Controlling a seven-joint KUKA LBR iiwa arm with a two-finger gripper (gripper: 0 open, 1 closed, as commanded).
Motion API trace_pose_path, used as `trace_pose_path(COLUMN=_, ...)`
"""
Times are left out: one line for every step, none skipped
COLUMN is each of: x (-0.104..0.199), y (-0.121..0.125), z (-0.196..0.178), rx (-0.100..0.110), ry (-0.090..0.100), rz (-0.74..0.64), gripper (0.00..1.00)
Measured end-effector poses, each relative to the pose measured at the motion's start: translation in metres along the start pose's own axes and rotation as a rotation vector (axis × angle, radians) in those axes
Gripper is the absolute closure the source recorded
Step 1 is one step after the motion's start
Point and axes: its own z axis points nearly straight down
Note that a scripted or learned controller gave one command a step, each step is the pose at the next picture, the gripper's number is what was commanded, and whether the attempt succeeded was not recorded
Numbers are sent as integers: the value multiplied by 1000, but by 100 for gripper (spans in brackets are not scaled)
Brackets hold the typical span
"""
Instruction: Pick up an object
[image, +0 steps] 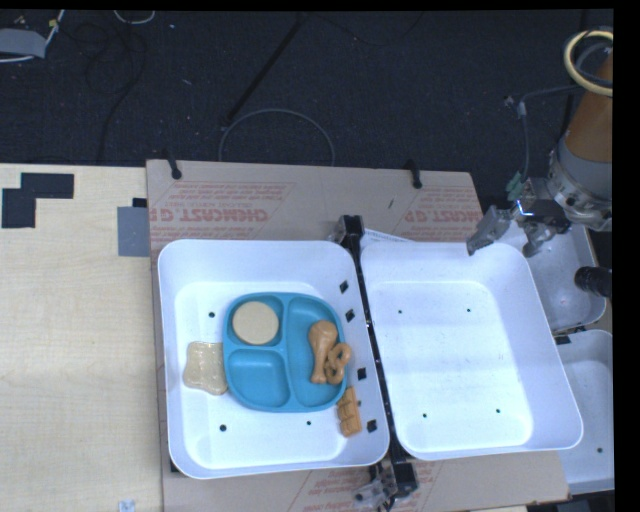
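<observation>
In the left bin (168, 300) lies a blue divided plate (268, 388). A round tan biscuit (255, 322) sits in its upper left section, and a twisted tan pretzel-like piece (328, 352) lies in its right section. A pale tan slab (205, 367) rests on the bin floor against the plate's left edge. A small brown chunk (348, 412) lies just off the plate's lower right corner. My gripper (509, 234) hangs over the far right corner of the right bin (470, 360), far from all these pieces, open, with nothing between its fingers.
A black divider clamp (352, 232) joins the two bins at the back. Cardboard (300, 200) lies under the bins. The grey arm with its orange band (588, 120) stands at the upper right. A wooden bench top (70, 340) lies to the left.
</observation>
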Motion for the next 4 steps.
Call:
trace_pose_path(x=-9, y=-5, z=54, rx=5, ry=1, rz=1, gripper=0)
trace_pose_path(x=-8, y=-6, z=119, rx=6, ry=2, rz=0, gripper=0)
trace_pose_path(x=-10, y=0, z=178, rx=4, ry=1, rz=1, gripper=0)
trace_pose_path(x=-11, y=1, z=165, rx=1, ry=0, rz=3, gripper=100)
